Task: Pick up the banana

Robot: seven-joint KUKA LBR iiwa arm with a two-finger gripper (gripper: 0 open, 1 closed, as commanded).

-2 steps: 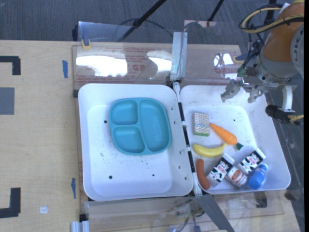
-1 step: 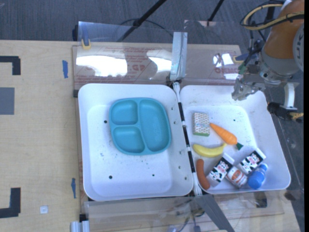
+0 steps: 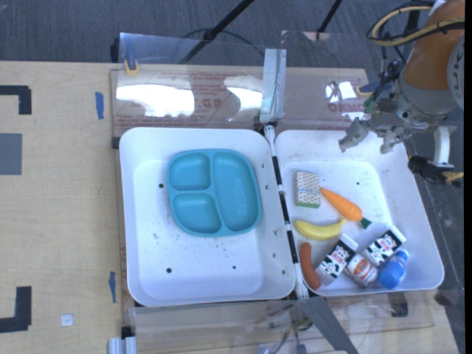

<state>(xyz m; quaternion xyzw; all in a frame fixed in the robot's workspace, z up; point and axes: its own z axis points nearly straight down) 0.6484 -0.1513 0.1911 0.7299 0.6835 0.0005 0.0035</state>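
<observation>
The banana (image 3: 318,229) lies in the right bin (image 3: 420,220), toward that bin's left side and a little below its middle, lying roughly crosswise with its ends curving slightly upward. Just above it sits a carrot (image 3: 341,203), slanting down to the right with its green end near the banana's right tip, and above the carrot's upper end lies a small patterned sponge-like block (image 3: 307,188). Below the banana, a sausage (image 3: 309,265) lies lengthwise along the bin's left wall, and to its right stand or lie two small black-and-white cartons (image 3: 336,259) (image 3: 385,246), a small can (image 3: 361,270) and a blue round object (image 3: 391,271), all crowded in the bin's lower right corner. The arm's jaws (image 3: 372,135) hang over the upper edge of the right bin, well apart from the banana, which lies below and to the left of them with the sponge block and carrot in between. The jaws appear spread apart with nothing between them, though the slant of the view makes the fingertips hard to read. The left bin (image 3: 140,212) holds a blue divided plate (image 3: 214,192) with three compartments, resting near the bin's middle. Both bins sit side by side on the table (image 3: 51,198).
</observation>
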